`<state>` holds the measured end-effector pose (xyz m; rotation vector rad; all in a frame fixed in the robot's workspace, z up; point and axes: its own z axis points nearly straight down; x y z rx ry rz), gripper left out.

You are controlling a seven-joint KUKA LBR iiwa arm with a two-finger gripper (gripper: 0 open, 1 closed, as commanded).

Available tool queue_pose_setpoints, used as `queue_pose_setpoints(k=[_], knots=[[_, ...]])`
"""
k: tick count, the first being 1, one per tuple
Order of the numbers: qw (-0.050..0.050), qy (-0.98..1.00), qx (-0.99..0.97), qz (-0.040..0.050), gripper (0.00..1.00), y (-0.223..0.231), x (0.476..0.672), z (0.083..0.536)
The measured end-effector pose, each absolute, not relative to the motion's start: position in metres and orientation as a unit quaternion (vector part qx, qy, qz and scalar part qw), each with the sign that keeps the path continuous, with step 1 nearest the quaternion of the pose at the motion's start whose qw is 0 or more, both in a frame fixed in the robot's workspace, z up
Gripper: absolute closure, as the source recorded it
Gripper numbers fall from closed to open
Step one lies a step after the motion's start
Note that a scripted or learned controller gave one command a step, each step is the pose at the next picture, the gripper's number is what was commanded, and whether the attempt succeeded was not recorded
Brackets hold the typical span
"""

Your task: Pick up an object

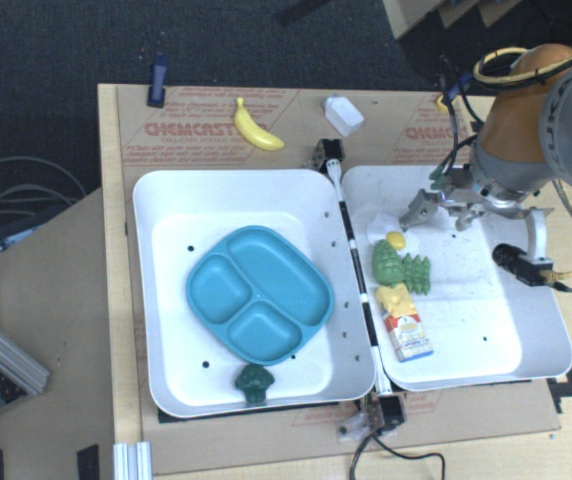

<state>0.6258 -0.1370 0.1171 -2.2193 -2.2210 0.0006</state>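
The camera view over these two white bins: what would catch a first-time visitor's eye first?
Most striking is the big blue divided plate lying in the left bin, with a small dark green toy just below it. In the right bin, a cluster of green and yellow toys and a small carton sits near the left wall, while the gripper reaches in above them. A yellow banana lies on the bench behind the bins.

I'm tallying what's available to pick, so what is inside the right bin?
Inside the right bin: a small yellow piece, a green toy, a yellow block and a small carton. The gripper hangs over its upper part, hiding the floor beneath.
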Motion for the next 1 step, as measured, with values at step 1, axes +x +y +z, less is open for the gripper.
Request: queue_pose_setpoints(k=[1], knots=[[0.001,-0.707,-0.707,0.0005,0.00,-0.0949,0.5796,0.0840]])
